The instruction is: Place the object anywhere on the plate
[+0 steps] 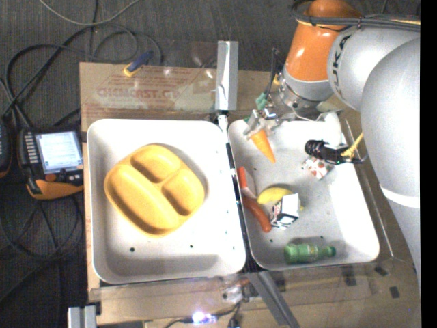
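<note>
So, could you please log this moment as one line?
tool shut on orange cone | over right bin | yellow plate in left bin

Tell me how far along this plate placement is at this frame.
Early to midway. Done: the claw has reached the right bin's far left corner, where an orange carrot hangs point-down right below it, apparently lifted, though the grip itself is hard to make out. In hand: seemingly that carrot. Left: carrying it across to the yellow divided plate in the left bin and releasing; nothing lies on the plate.
</note>
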Robot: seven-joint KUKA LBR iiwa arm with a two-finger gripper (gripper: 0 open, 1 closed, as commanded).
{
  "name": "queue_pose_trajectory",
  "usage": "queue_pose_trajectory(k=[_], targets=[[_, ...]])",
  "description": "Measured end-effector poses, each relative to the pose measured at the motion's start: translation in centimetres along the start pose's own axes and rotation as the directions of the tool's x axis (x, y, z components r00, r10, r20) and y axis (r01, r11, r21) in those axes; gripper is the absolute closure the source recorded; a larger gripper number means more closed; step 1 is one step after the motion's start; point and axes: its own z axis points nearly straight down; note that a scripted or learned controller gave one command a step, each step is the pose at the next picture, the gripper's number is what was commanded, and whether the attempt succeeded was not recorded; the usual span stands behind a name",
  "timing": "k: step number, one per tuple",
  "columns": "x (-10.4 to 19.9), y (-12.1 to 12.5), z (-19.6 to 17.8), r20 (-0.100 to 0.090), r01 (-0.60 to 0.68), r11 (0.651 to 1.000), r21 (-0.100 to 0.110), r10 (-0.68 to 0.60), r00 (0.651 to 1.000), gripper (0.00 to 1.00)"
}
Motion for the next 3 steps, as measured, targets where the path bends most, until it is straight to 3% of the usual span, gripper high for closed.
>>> queue_pose_trajectory(k=[1,2,3], targets=[[10.3,-2.1,0.0,-0.001,0.134,0.991,0.0,-0.134,0.991,1.0],[15.1,-3.1,0.0,-0.001,0.274,0.962,0.001,-0.274,0.962,1.0],[16.8,0.0,-1.7,0.001,0.456,0.89,0.0,-0.456,0.89,1.0]])
